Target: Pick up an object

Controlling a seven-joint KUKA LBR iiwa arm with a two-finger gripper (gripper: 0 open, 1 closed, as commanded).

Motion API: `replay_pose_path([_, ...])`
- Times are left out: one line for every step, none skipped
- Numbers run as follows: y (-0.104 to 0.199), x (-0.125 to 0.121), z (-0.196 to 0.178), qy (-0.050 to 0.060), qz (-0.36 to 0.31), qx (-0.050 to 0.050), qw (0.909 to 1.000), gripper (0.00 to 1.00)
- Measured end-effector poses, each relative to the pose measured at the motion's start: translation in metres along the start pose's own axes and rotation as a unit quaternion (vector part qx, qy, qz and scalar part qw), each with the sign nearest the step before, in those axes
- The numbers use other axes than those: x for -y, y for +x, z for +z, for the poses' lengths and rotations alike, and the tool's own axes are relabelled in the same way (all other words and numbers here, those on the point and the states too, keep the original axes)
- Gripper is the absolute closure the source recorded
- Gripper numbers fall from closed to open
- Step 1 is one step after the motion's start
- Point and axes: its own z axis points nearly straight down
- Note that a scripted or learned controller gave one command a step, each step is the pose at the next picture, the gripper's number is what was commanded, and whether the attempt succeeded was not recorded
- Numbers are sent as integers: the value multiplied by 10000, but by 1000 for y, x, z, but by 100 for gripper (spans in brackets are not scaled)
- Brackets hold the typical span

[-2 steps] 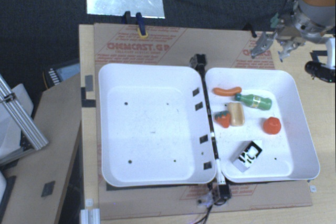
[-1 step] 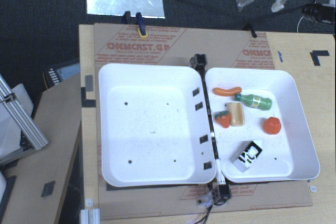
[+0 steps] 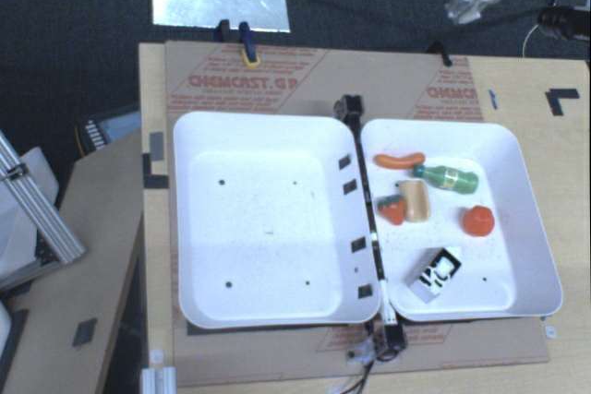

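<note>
I am at the very start of the pick: my gripper (image 3: 466, 3) hangs high at the upper right, beyond the far edge of the bench, well apart from anything it could take. Blur hides how it is set, so I cannot tell its state, and nothing shows in it.

All the candidates lie in the right bin (image 3: 531, 198). A green bottle (image 3: 447, 177) rests on its side near the far wall, with an orange sausage-shaped piece (image 3: 399, 161) just beside it toward the divider. Below them a tan bun-like block (image 3: 417, 200) touches a small red strawberry-like piece (image 3: 393, 211). A red tomato-like ball (image 3: 478, 220) sits alone near the middle, and a black-and-white box (image 3: 436, 272) lies apart toward the near wall.

The next move, as I judge it, calls for choosing one target, swinging in over the right bin and descending straight onto it. The tomato-like ball or the box looks safest, since each stands clear of neighbours; the clustered bun and strawberry risk a pinched or nudged miss.
</note>
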Motion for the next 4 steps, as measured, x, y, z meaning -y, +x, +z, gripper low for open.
replay_pose_path([48, 61, 42, 61, 10, -15, 10000, 100])
replay_pose_path([97, 117, 94, 68, 7, -11, 10000, 100])
replay_pose_path([81, 19, -7, -50, 40, -6, 10000, 100])
replay_pose_path([143, 44, 59, 48, 15, -11, 10000, 100])
